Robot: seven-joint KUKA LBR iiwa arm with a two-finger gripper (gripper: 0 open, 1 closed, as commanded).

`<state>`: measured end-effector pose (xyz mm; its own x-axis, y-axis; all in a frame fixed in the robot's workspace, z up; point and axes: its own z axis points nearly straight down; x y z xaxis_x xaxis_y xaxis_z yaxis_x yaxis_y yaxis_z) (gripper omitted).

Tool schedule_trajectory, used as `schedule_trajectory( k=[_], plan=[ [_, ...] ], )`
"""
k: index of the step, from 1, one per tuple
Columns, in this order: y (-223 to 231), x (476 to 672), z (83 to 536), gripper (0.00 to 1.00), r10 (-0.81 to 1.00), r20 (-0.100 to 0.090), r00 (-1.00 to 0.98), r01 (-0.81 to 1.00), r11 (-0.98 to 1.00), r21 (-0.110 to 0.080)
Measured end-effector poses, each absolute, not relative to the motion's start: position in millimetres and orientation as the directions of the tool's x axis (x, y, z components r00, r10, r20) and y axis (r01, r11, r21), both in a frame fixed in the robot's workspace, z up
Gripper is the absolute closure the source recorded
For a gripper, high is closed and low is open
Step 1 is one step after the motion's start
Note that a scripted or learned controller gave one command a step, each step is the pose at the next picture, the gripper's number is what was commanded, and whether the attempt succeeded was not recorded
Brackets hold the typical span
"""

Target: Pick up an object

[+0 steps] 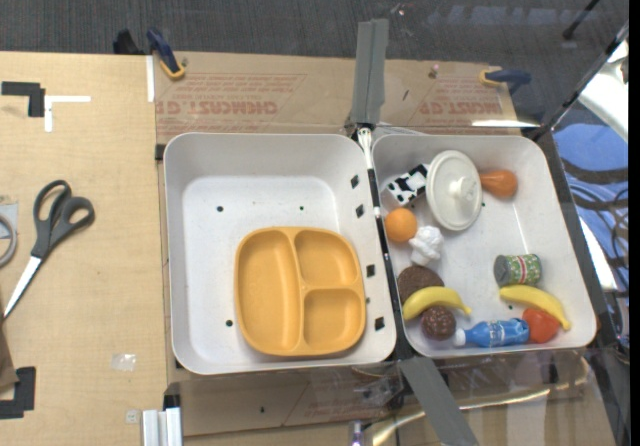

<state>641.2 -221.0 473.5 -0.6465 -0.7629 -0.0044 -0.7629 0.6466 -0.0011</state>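
Pick-up task at its start: every candidate object lies in the right bin (pixel 565 234), none lifted, none in a grasp.

Nearest the onlooker, along that bin's front wall, a blue bottle (pixel 495 333) lies on its side, its end touching a red fruit (pixel 541 327). Just beside them a dark round fruit (pixel 437 322) sits under a yellow banana (pixel 433 301), and a second banana (pixel 535 298) curves over the red fruit.

Further in, a brown ball (pixel 419 278) rests against the first banana, and a green can (pixel 517 269) lies tipped over near the right wall, apart from its neighbours. A small white figure (pixel 427 244) and an orange (pixel 401 224) stand near the divider.

At the far end a white lidded bowl (pixel 455 190) sits between a black-and-white cow toy (pixel 407 186) and an orange gourd-shaped piece (pixel 498 182).

The left bin (pixel 250 184) holds a yellow divided tray (pixel 300 289). Scissors (pixel 50 219) lie on the bench well to the left.

By this view the whole job remains: choose a target, descend, close and lift. The green can looks the least crowded choice, while the front cluster is packed tight.
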Motion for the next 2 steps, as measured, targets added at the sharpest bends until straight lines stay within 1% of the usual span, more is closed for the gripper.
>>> schedule_trajectory(
  k=[1,2],
  plan=[
    [-220.8,660.5,491.7,1.00,-0.957,-0.005,-0.289,-0.957,0.289,-0.005],
    [-221.2,605.1,491.4,1.00,-0.991,-0.004,0.135,-0.991,-0.135,-0.002]
  ],
)
